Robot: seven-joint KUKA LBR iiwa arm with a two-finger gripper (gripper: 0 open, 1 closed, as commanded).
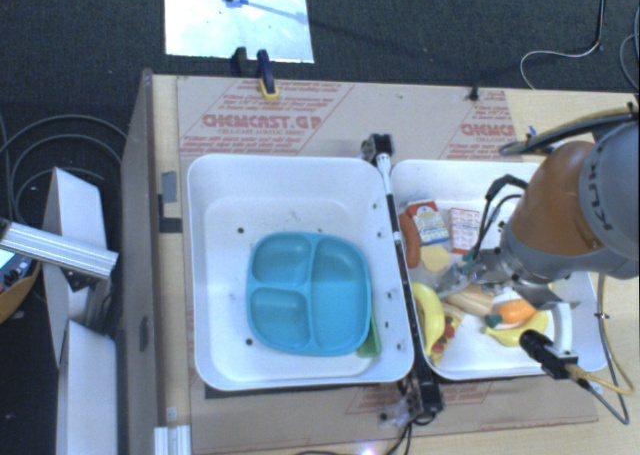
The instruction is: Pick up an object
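Note:
My gripper [478,277] reaches down into the right bin [445,170], in the midst of a pile of toy food. Right around it lie a tan stick-shaped piece [466,300], an orange piece [516,311] and a yellow piece [512,335]. A yellow banana [430,311] lies along the bin's left wall. Farther back are a red sausage [408,236], a red-and-white packet [430,222] and a second pale packet [464,228]. The arm covers the bin's right part.
The left bin [192,273] holds a blue divided plate [308,293], with a green thing [371,338] poking out under its right edge. A ridge [395,243] separates the two bins. Cardboard [270,118] lies behind them.

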